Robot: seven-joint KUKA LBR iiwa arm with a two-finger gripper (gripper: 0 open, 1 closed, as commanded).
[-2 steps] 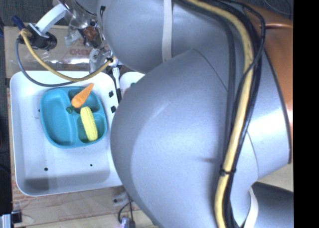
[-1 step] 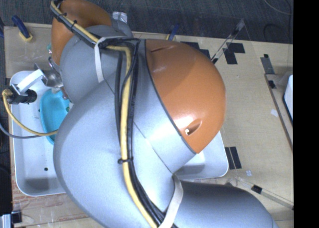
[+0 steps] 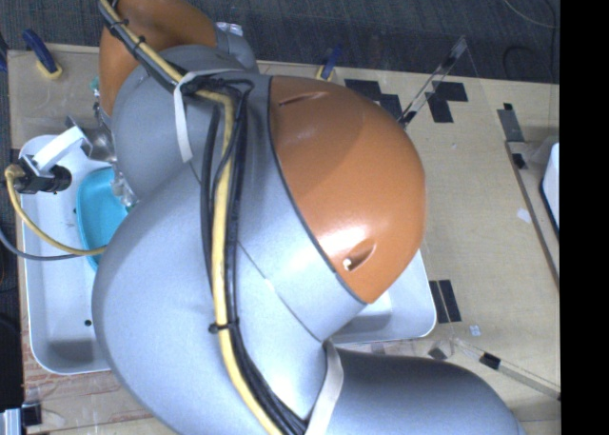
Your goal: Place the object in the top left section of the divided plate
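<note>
My grey and orange arm [image 3: 285, 233] reaches across from the right and covers most of both bins. Its wrist ends over the left bin [image 3: 48, 328], where the gripper [image 3: 114, 181] shows as a bit of metal at the arm's left edge. Directly beside and under the gripper lies a light blue plate [image 3: 95, 216]. Just a strip of the plate is exposed, and its sections are hidden by the arm. Whatever lies under the wrist is hidden too.
A corner of the right bin [image 3: 409, 319] peeks out below the orange shell. Blue clamps [image 3: 40, 50] sit on the bench's far edge. Black tape marks [image 3: 447, 100] and a thin rod [image 3: 433, 81] lie on the bare bench at the right.
</note>
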